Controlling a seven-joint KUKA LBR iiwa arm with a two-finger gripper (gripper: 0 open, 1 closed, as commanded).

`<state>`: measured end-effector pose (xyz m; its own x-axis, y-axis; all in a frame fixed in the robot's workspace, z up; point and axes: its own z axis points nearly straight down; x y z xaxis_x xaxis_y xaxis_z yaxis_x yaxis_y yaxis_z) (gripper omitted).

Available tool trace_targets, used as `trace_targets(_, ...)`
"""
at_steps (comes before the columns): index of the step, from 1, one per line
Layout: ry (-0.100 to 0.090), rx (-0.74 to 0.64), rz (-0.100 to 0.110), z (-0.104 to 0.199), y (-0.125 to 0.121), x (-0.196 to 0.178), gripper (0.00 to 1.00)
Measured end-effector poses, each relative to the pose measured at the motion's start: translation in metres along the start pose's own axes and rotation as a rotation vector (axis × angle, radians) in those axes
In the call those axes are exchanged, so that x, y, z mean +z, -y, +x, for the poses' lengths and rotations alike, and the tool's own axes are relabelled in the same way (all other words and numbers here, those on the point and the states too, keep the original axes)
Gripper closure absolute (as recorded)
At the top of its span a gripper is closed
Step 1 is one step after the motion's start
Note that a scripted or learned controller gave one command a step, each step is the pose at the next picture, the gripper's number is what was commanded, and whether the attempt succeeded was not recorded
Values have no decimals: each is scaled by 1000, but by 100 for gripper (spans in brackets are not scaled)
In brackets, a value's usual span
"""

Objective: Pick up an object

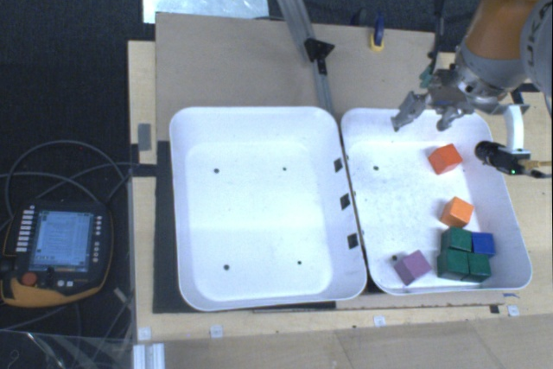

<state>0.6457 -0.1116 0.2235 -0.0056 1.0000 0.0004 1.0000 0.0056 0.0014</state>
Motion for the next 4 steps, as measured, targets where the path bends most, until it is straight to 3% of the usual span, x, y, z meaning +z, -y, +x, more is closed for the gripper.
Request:
trace_targets(1,0,0,0,0,0,0,0)
trace_targets(3,0,1,4,2,-9,111,0)
trace_targets(4,1,1,1,2,-9,134,0)
